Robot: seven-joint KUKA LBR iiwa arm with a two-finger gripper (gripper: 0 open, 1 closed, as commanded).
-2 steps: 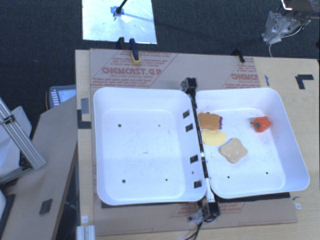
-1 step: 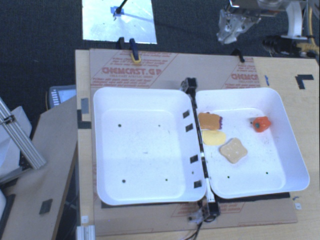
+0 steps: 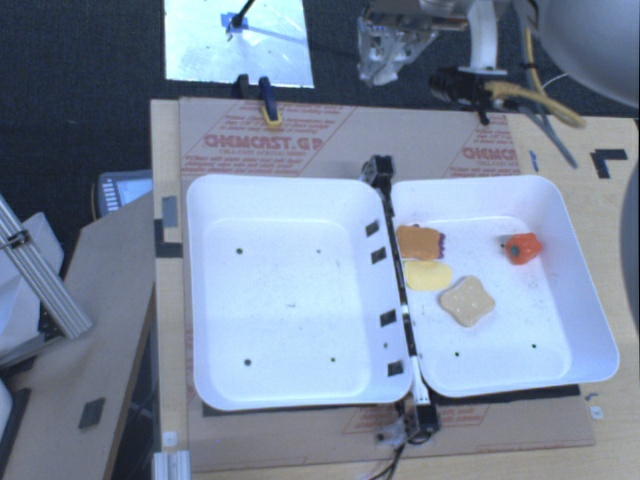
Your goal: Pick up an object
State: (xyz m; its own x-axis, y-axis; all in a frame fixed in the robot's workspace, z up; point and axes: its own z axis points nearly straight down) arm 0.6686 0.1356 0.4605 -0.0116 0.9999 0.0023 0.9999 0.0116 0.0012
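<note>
Nearest my camera, a tan toast-shaped piece lies in the right bin, just beside a yellow disc and an orange block; a red-orange pepper sits apart. My gripper hangs beyond that bin; I cannot tell its finger state.

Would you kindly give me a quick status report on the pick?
Gripper high above the bench, nothing visibly held. Red piece in right bin, lying apart. Nothing obstructing.
</note>
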